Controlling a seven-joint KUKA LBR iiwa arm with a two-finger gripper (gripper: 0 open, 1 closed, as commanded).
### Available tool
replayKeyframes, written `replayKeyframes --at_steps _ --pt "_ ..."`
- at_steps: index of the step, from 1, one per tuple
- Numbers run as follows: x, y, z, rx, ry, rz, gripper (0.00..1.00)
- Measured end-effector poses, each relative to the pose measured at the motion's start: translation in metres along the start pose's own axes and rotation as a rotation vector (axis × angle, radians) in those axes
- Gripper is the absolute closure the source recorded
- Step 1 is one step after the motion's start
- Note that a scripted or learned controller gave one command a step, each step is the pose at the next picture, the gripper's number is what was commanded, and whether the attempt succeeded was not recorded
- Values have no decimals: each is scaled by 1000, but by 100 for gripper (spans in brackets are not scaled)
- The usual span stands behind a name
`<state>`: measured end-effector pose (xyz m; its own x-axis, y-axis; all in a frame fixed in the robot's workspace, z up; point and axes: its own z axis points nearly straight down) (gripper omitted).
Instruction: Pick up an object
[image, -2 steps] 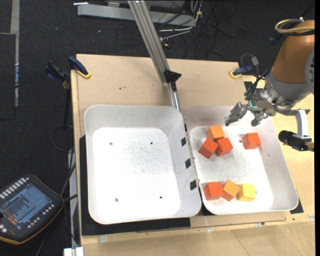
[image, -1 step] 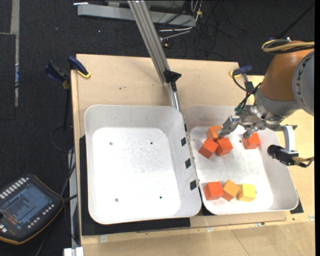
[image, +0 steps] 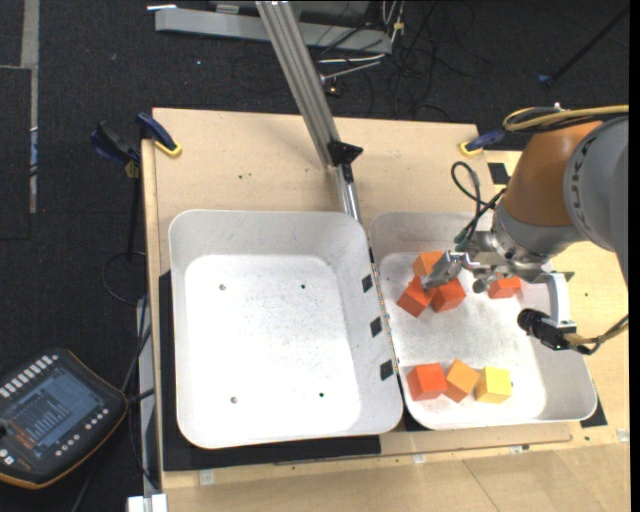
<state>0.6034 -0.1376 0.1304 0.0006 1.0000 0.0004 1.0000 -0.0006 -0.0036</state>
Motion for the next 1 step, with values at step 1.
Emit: replayKeyframes --at_steps 1 --pt "-1 6 11 -22 -4 -3 0"
